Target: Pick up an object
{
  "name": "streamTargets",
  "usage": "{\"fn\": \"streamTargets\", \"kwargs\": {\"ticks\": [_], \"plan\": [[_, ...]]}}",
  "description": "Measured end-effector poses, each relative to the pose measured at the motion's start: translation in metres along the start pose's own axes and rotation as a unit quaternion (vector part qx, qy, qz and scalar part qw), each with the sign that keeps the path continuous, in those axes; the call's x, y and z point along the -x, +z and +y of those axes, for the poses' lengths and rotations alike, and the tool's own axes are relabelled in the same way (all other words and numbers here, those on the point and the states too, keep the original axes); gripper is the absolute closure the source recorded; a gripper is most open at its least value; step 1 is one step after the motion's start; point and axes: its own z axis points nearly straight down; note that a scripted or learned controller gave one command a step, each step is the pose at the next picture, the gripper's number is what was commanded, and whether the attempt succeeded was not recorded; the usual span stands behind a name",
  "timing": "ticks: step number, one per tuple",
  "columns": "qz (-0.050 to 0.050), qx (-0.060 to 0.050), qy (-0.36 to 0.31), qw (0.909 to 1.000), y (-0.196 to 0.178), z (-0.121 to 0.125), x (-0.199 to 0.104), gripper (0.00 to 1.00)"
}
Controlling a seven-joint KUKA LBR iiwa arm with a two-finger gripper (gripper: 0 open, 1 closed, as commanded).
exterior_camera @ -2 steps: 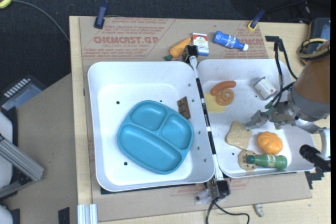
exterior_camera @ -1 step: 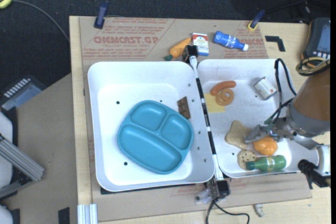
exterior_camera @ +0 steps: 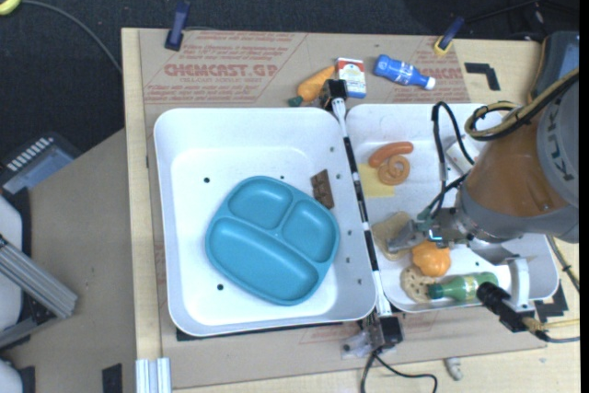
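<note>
Orange ball (exterior_camera: 431, 260) in right bin (exterior_camera: 414, 126), claw (exterior_camera: 416, 237) touching above.

A grey KUKA arm (exterior_camera: 561, 106) with a broad orange band (exterior_camera: 511, 175) above its wrist, black cables (exterior_camera: 451, 138) looping alongside, and a metallic grey two-finger gripper (exterior_camera: 411, 235) lit by a small blue light.

Single fixed camera above the light wooden bench (exterior_camera: 230, 69), looking down obliquely on both shallow white plastic bins (exterior_camera: 184, 152); grey arm (exterior_camera: 525, 189) enters from the right.
</note>
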Motion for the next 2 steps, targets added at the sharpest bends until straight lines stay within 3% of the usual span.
{"fn": "streamTargets", "kwargs": {"ticks": [1, 2], "plan": [[0.000, 0.001, 0.000, 1.0000, -0.010, 0.001, -0.001, 1.00], [0.001, -0.001, -0.001, 1.0000, -0.098, 0.076, -0.066, 1.00]]}}
